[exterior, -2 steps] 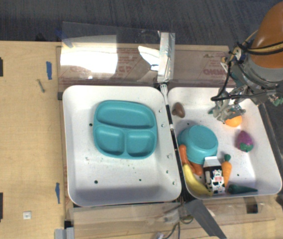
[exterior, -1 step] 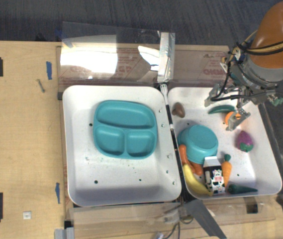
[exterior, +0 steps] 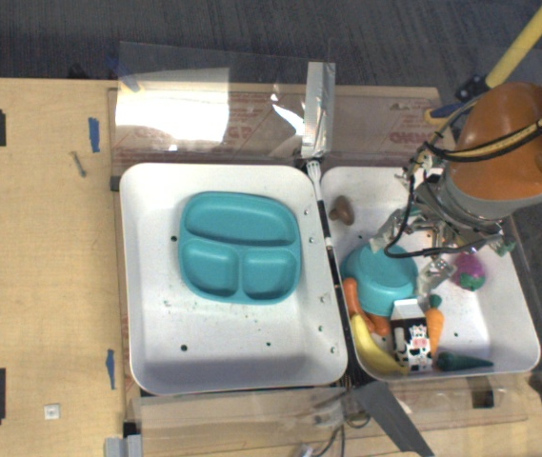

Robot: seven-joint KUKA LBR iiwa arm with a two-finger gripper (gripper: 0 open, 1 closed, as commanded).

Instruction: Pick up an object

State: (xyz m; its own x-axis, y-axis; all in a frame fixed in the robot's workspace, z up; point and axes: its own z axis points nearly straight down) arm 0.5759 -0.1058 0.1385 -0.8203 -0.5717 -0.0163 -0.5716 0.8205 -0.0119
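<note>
Toys crowd the right bin [exterior: 509, 298]: a teal bowl [exterior: 382, 282], a banana [exterior: 370, 347], a carrot [exterior: 434, 324], a purple ball [exterior: 469, 270], a brown lump [exterior: 341, 210] and a dark green piece [exterior: 461, 361]. Most sit bunched toward the near left corner, probably tumbled there. The gripper [exterior: 439, 248] hangs over the bowl's right rim; whether its claw is apart or together cannot be told. Open floor lies along the far wall. The left bin [exterior: 147, 255] holds a teal divided plate [exterior: 240, 246].
</note>
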